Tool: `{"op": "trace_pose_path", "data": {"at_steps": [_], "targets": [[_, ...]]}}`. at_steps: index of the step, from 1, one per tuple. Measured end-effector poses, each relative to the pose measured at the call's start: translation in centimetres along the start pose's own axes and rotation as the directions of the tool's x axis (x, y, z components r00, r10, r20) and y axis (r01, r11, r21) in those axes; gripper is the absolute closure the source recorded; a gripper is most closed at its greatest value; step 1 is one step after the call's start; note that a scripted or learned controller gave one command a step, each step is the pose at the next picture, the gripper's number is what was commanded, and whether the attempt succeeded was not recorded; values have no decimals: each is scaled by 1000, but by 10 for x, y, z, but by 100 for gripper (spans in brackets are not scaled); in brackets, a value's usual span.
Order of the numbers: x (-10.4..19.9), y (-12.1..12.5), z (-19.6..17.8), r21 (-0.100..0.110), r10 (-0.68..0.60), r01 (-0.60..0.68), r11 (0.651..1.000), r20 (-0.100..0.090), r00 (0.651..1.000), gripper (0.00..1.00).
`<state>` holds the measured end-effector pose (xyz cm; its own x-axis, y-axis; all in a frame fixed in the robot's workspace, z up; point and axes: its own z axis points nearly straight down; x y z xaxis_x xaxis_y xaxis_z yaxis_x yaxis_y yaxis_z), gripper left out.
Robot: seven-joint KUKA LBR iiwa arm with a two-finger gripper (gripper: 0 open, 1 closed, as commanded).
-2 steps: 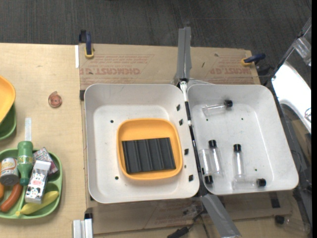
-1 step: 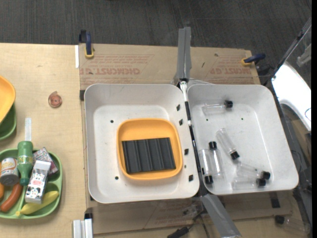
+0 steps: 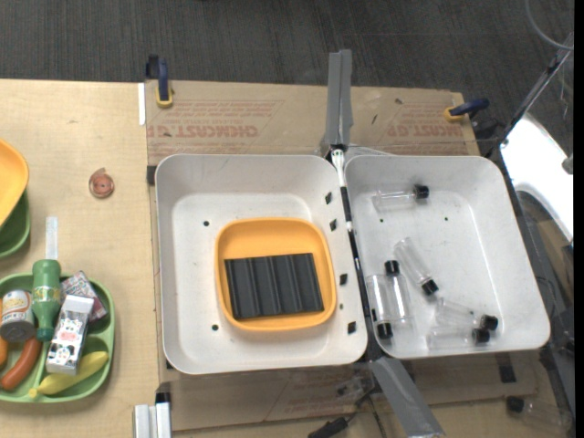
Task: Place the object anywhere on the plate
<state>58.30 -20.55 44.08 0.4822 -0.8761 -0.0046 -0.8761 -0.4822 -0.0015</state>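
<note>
Orange, smooth and square with rounded corners, the plate (image 3: pixel 274 230) sits in the middle of the left bin (image 3: pixel 182 245), a shallow white tray. On the plate's middle lies a black ribbed slab (image 3: pixel 274 285), flat and rectangular, with four lengthwise ridges. The right bin (image 3: pixel 484 210) holds several clear plastic tubes (image 3: pixel 415 269) with black caps, scattered from its far edge to its near right corner. Brown cardboard (image 3: pixel 237 121) lies beyond both bins

This looks like a robotics lab. Two white bins (image 3: pixel 173 272) sit on cardboard clamped (image 3: pixel 162 88) to the tabletop (image 3: pixel 73 135), above grey carpet. Toy food (image 3: pixel 55 336) lies left of the bins.
</note>
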Motion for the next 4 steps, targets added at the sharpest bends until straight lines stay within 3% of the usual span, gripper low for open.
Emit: {"op": "trace_pose_path", "data": {"at_steps": [1, 2, 3, 4], "targets": [[-31, 58, 8, 0, -199, 199, 980, 0, 980, 0], [-37, 85, 12, 1, -574, 574, 819, -1, 819, 0], [-30, 86, 80, 3, -735, 735, 678, -1, 678, 0], [-31, 90, 73, 4, -758, 758, 652, -4, 652, 0]]}}
